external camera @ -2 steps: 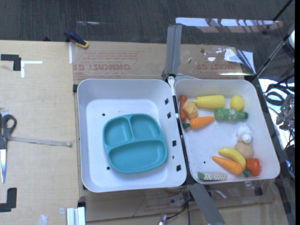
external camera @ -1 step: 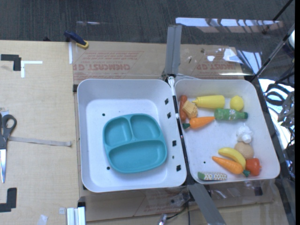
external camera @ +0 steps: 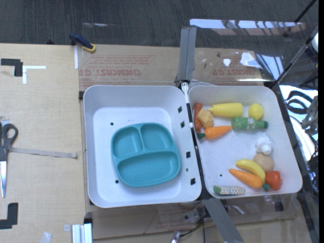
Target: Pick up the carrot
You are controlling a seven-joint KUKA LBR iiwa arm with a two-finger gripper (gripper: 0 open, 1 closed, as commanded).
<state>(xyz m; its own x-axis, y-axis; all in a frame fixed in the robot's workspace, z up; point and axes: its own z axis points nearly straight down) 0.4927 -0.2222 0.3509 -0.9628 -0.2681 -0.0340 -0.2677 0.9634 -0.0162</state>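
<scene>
The carrot is seen just below the corn cob. It is judged light, rigid and slippery, best gripped across its thick middle. The claw's state cannot be told.

Two white bins are present: a left bin and a right bin. The left bin contains one teal divided plate. The right bin contains two carrots, one near its left wall and one toward the front, plus one corn cob, one lemon, one green bottle, one banana, one red tomato, one tan potato-like piece, one garlic bulb and one bread piece.
</scene>
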